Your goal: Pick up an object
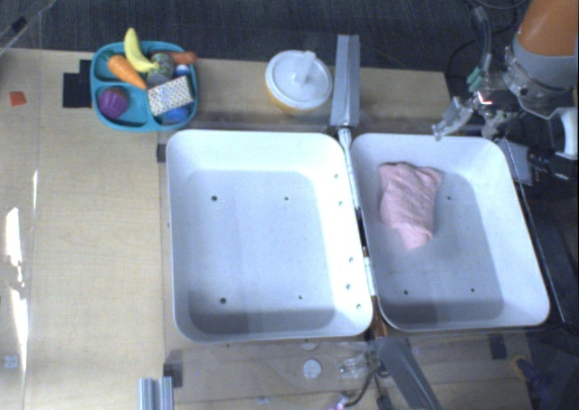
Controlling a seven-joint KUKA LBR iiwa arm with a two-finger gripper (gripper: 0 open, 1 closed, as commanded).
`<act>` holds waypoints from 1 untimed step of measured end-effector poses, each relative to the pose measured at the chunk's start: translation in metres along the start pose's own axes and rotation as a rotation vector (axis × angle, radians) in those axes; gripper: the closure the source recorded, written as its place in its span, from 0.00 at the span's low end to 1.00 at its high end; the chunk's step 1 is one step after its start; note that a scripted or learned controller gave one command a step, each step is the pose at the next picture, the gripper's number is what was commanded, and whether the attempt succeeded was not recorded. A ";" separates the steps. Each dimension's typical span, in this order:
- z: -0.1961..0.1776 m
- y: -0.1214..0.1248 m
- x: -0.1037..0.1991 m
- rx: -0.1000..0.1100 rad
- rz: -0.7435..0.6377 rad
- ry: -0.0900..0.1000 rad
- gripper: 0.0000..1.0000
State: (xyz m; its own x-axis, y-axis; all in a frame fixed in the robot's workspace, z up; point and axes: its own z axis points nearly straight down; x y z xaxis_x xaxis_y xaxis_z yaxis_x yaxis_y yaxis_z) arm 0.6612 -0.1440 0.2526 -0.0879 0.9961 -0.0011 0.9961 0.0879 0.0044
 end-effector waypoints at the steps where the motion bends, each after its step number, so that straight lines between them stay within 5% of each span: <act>1: 0.015 0.013 0.073 -0.004 -0.131 0.000 0.00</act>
State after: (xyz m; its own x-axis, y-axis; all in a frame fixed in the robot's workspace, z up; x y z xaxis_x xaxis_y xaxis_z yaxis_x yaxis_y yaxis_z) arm 0.6681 -0.0705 0.2374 -0.2169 0.9762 -0.0015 0.9762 0.2169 0.0079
